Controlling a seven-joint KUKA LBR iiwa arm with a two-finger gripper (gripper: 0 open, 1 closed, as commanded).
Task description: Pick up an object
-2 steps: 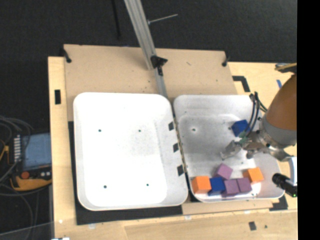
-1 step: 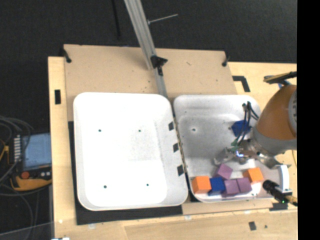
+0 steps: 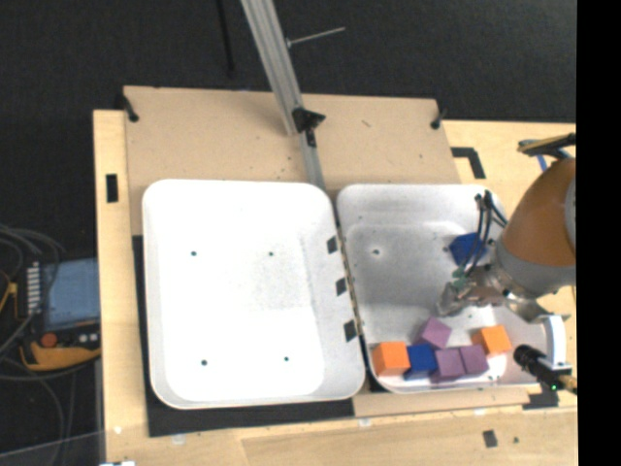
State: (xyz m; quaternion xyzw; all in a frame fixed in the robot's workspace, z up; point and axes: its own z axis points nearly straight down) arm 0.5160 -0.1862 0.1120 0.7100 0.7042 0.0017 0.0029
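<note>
- The surface (image 3: 243, 445) is pale wood, with a brown board (image 3: 213, 134) laid across its far part.
- A left white bin (image 3: 243, 289) sits on it, touching the right white bin (image 3: 388, 231) along one side (small black clips show along that seam).
- A slanted metal rail (image 3: 275, 51) rises from the far edge, ending at a black bracket (image 3: 308, 119).
- Off the surface's left edge lie a blue box (image 3: 70, 294), dark cables (image 3: 24, 396) and a yellow-and-black handset (image 3: 63, 349).
</note>
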